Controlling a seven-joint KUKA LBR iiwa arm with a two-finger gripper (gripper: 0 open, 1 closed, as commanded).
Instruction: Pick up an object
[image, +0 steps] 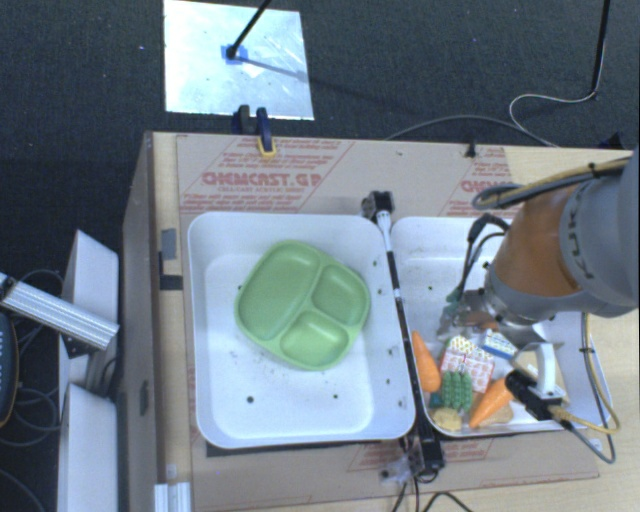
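Observation:
The right bin (430, 250) holds a heap of small toys at its near end: an orange carrot (427, 364), a second carrot (490, 402), a green bumpy piece (456, 390), a white and red patterned block (466, 358) and a yellowish piece (447, 419). My gripper (462, 318) hangs low over the top of this heap, just above the patterned block. The grey arm with its orange band (540, 245) comes in from the right and covers the bin's right part. The fingertips are lost among the toys.
The left bin (215, 300) carries a green divided plate (303, 303) near its middle. A black divider rail (392, 270) runs between the bins. A black and white fitting (535, 385) on the arm sits over the right bin's near corner.

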